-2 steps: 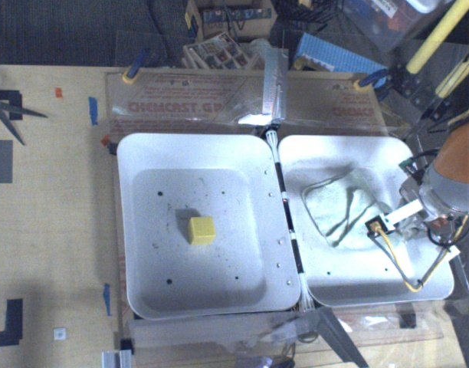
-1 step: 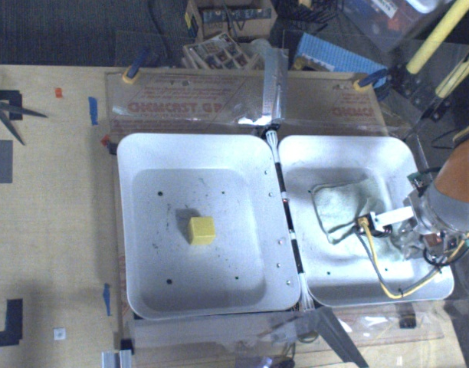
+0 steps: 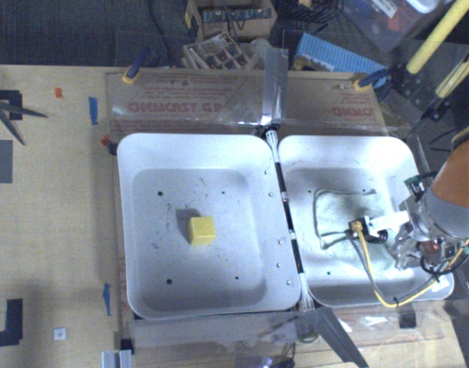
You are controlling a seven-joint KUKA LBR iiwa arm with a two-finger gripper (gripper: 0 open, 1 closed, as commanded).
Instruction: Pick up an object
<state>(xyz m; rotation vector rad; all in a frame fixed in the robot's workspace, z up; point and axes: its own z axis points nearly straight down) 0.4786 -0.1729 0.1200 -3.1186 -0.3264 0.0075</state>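
Your gripper point(image 3: 409, 250) is sitting low over the right bin point(image 3: 334, 156), near that bin's right wall, and you are not going to learn the state of its jaws from this angle: cables and the wrist body are crowding the tip, so I cannot tell whether they are wide or narrow. Nothing is showing between them. A yellow cable point(image 3: 370, 271) is looping across the floor of that bin beside the tool, and a thin grey cable point(image 3: 320, 205) is curling up toward the middle.

The 1 thing you are after, a small yellow block point(image 3: 202, 230), is lying in the left bin point(image 3: 142, 159), roughly at the centre of its floor and well apart from the gripper, with the ridge between the 2 bins in between.

Judging by its look, the block is probably light and somewhat soft, like foam, so it should be tolerating a firm squeeze but may be skidding on the smooth white floor. You are best off coming straight down and closing across 2 opposite flat sides.
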